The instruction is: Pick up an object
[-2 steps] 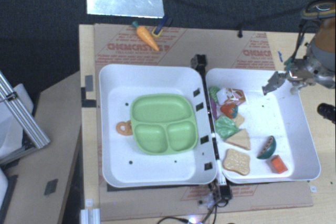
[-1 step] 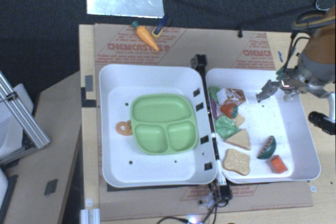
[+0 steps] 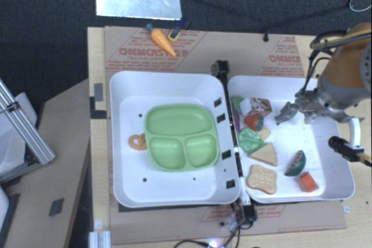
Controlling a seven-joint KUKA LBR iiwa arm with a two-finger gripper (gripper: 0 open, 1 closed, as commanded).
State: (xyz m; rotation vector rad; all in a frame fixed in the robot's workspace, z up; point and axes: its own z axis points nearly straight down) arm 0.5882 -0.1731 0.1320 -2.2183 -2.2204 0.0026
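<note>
A: Two white bins sit side by side on the surface [image 3: 192,43]; which one matters for the pick?

B: The right bin [image 3: 340,183]. It carries the loose toy food: a bread slice [image 3: 261,179], a wedge of sandwich [image 3: 265,154], a green leafy piece [image 3: 250,140], a watermelon slice [image 3: 295,163] and a small orange-red block [image 3: 308,182].

A: And the left bin [image 3: 125,125]?

B: It has a green divided plate [image 3: 180,136] with a small pretzel [image 3: 138,142] just beside it. A toy carrot [image 3: 163,42] lies outside both bins, up on the cardboard.

A: Where is the pincer?

B: The pincer [image 3: 296,108] hangs over the upper middle of the right bin, to the right of a red tomato-like piece [image 3: 253,121]. Its fingers look spread apart, with nothing between them.

A: Why there?

B: I'd judge it is lining up over the crowded pile, where a descent is likeliest to meet something.
</note>
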